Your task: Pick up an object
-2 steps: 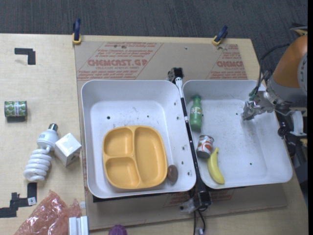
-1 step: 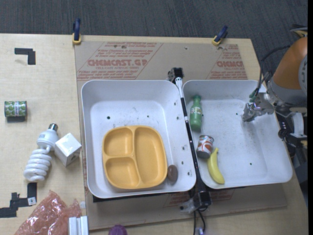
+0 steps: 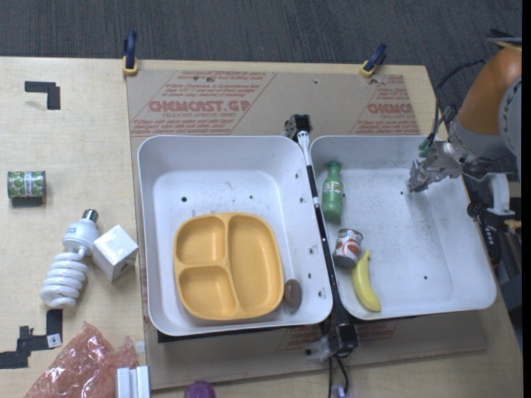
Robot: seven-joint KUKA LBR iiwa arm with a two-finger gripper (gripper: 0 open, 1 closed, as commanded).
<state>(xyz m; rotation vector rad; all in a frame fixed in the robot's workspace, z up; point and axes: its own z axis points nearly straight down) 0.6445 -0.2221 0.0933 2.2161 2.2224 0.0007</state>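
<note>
The right bin (image 3: 431, 247) holds a green bottle (image 3: 332, 190) lying by its left wall, a small red and white can (image 3: 348, 246) below it, and a yellow banana (image 3: 365, 282) near the front left corner. My gripper (image 3: 417, 177) hangs over the bin's upper right part, well to the right of the bottle, with nothing seen between its fingers. The left bin (image 3: 158, 222) holds a yellow divided plate (image 3: 227, 265) and a small brown object (image 3: 292, 293) at the plate's right edge.
Outside the bins on the left lie a white spiral light bulb (image 3: 70, 258), a white cube (image 3: 114, 252), a green can (image 3: 26, 186) and a pink mesh bag (image 3: 83, 363). Blue clamps (image 3: 130, 51) hold the board's far edge.
</note>
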